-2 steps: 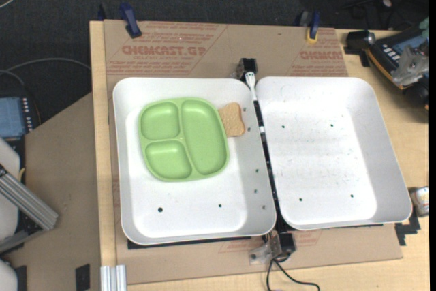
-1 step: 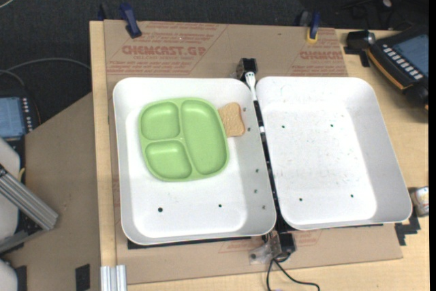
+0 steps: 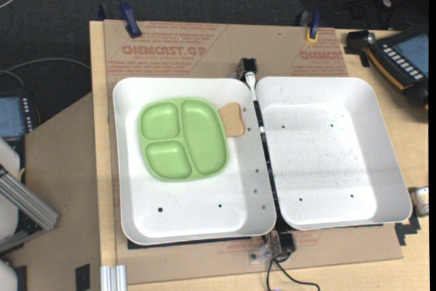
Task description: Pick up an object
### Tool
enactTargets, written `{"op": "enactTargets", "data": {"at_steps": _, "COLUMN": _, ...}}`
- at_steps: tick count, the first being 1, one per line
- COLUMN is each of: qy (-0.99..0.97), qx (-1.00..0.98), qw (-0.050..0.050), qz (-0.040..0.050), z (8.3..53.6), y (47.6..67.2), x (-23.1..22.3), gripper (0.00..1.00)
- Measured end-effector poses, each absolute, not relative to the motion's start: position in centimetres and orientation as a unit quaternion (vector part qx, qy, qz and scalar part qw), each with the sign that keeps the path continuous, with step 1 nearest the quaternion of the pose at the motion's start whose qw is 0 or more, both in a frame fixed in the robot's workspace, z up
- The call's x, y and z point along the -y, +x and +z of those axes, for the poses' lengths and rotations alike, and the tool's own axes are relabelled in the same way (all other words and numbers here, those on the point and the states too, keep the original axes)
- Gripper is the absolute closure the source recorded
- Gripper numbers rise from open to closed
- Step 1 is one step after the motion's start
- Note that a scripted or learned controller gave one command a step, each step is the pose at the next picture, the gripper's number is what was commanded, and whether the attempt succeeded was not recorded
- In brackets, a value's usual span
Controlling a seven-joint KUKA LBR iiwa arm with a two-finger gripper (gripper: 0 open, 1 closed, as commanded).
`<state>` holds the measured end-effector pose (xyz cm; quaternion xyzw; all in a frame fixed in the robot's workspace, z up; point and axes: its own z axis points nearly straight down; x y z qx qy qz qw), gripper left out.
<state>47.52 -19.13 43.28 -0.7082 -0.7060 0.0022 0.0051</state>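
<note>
Camera view: green divided plate (image 3: 182,140) touches tan piece (image 3: 232,119) in left bin (image 3: 184,221); pincer state untellable.

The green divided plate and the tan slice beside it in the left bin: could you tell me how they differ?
The green divided plate is far larger than the tan bread-like slice. The plate is bright green with three compartments; the slice is flat, tan and plain. The plate sits mid-bin; the slice lies at its upper right edge. Both rest in the left white bin.

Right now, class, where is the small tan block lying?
The small tan block lies in the left bin, by the green divided plate's upper right edge, near the seam between both bins.
</note>
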Motion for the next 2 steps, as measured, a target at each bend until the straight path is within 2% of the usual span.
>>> {"op": "enactTargets", "data": {"at_steps": 1, "qy": -0.706, "qx": 0.708, "qw": 0.003, "qz": 0.001, "z": 39.1, "y": 47.9, "x": 15.1, "gripper": 1.0}}
{"op": "enactTargets", "data": {"at_steps": 2, "qy": -0.708, "qx": 0.706, "qw": -0.005, "qz": -0.0008, "z": 42.9, "y": 50.0, "x": 20.3, "gripper": 1.0}}
